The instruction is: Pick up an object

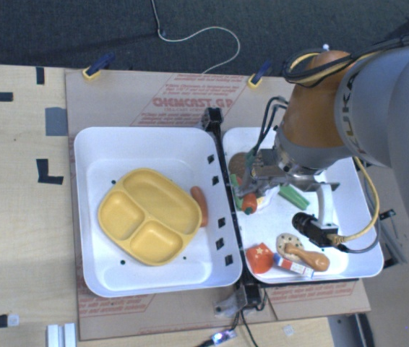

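Though plainly low over the left part of the right bin (356, 172), cannot tell the state of the claw (252, 186): spread, pressed together or pinching, all masked by the wrist and cabling.

Just below the claw, near the divider: small orange toy (249, 204) with a green tip (carrot-like, by the look). Likeliest candidate. Probably light, hard plastic, smooth and rounded, so apt to roll or squirt sideways under a pinch. Best taken across the thickest part of the body, not at the tapered end. Not fragile, by all appearances.

Further out in the same bin: green stick (291, 195) to the right of the claw, thin and flat, hard to get under. Toward the near wall, red piece (260, 257), tan wooden-looking piece (303, 252) and small printed box (294, 267), crowded together and touching or nearly so; awkward to separate. Print on the box too small to read.

Across the divider, in the left bin (89, 157): yellow divided plate (150, 215), with a reddish sausage shape (200, 204) against its right edge.

Beyond the bins, on the counter: cardboard sheet (132, 96) with red lettering, legible as "CHEMCAST" plus smaller unreadable lines.
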`<action>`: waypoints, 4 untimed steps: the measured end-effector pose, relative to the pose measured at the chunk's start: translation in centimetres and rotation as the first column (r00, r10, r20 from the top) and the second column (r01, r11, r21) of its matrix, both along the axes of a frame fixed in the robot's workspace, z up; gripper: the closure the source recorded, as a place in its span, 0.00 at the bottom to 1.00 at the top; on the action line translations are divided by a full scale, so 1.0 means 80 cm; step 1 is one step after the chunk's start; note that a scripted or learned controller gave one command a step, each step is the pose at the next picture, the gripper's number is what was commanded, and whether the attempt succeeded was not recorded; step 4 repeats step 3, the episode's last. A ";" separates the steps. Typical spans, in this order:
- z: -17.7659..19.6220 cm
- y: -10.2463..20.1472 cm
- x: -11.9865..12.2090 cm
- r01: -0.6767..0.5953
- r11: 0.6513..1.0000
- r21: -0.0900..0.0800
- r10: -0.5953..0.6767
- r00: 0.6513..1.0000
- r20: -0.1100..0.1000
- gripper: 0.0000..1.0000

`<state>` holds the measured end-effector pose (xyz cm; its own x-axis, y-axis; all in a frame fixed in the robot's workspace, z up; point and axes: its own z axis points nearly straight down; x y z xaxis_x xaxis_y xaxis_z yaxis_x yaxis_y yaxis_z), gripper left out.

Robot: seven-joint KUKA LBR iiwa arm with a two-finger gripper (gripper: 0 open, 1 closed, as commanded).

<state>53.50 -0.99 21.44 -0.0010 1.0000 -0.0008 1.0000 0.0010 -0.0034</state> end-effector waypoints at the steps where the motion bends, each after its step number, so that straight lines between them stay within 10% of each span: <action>1: 0.023 -0.009 0.003 0.000 1.000 0.001 0.000 1.000 0.003 1.00; 4: 0.000 -0.002 -0.007 0.000 1.000 0.000 0.000 1.000 0.000 1.00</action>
